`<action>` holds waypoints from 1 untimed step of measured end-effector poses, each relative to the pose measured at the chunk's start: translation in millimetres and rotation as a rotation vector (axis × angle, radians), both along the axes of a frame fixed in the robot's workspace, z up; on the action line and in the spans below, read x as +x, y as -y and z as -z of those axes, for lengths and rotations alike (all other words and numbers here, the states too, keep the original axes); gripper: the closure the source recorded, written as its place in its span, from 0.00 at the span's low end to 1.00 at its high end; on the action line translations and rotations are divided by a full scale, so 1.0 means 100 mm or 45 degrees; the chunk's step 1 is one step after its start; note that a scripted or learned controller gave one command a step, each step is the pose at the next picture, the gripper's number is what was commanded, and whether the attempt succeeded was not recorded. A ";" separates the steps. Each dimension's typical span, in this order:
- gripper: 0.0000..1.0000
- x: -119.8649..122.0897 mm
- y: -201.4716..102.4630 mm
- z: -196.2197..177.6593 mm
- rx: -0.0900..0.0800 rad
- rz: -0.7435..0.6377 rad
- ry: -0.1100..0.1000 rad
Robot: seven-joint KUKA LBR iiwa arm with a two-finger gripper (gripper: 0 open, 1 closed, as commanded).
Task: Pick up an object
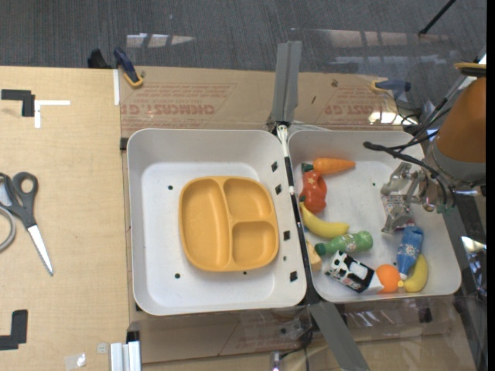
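One fixed camera looked down at a slant on both bins [139, 230], taking in the counter [62, 207] beside them.

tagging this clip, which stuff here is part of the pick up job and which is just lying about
Job:
claw
right bin
carrot
banana
green bottle
blue tube
cow toy

Lying about:
left bin
yellow tray
scissors
clamp

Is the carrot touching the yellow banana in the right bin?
Apart. In the camera view the carrot lies at the top of the right bin, the banana lower down, with the red pepper and bare white floor between them.
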State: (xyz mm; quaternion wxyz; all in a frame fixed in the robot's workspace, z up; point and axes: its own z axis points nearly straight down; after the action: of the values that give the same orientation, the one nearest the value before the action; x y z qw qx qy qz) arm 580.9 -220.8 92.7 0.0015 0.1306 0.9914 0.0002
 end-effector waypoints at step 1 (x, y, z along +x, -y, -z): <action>0.00 -0.58 0.00 -0.01 -0.001 -0.037 0.008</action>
State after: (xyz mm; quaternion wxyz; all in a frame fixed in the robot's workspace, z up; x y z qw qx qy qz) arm 522.8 -220.9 94.1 0.0048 0.1163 0.9932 0.0001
